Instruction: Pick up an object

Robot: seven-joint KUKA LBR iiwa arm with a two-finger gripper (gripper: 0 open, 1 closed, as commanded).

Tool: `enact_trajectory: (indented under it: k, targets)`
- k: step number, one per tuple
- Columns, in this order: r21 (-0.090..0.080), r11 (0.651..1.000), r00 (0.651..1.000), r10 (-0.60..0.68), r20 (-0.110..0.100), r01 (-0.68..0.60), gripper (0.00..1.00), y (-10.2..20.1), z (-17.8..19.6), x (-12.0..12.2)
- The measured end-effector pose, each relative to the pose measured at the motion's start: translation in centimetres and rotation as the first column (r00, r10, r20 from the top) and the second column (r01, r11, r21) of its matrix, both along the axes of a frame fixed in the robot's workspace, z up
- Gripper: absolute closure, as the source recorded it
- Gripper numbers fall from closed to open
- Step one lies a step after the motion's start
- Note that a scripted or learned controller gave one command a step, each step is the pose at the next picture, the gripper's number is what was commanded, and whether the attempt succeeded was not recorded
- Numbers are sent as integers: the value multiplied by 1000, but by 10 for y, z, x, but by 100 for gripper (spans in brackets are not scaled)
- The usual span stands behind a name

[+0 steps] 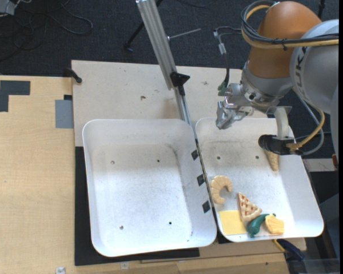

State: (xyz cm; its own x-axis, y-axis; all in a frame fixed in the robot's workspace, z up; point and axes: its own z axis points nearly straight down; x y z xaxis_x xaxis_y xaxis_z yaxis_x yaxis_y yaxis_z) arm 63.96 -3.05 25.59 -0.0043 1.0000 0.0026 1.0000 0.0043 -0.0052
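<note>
Since the task names no particular object, the croissant (pixel 220 188) looks the likeliest pick. It lies alone on the floor of the right bin (pixel 243 158), close to the wall that bin shares with the left bin (pixel 137 181).

Just past the croissant, toward the near rim, sits a waffle wedge (pixel 248 206), close to it but apart. Further the same way, a yellow slab (pixel 230 222), a teal piece (pixel 255 226) and a yellow chunk (pixel 274 226) crowd the near rim and seem to touch one another. Well away from the croissant, over the far rim of the same bin, hangs the gripper (pixel 224 120). It is clear of the floor and carries nothing that I can see; how wide it stands I cannot tell from this angle.

The main hazard is probably the shared wall. A descent aimed slightly to that side of the croissant could strike the rim or the black clips (pixel 200 180) fixed along it, and the grasp would close on nothing. The croissant's curved, rounded body is a second worry, since a pinch taken across one horn may squeeze it out sideways. Drifting the other way risks nudging the wedge. If the program instead goes for the crowded pieces beyond the wedge, it may catch two at once, or skid off the flat slab.
</note>
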Motion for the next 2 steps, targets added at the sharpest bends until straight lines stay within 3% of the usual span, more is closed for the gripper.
enact_trajectory:
  k: [2]
  targets:
    - [-1, 1000, 1000, 0, 0, 0, 100, 107, -10, -8]
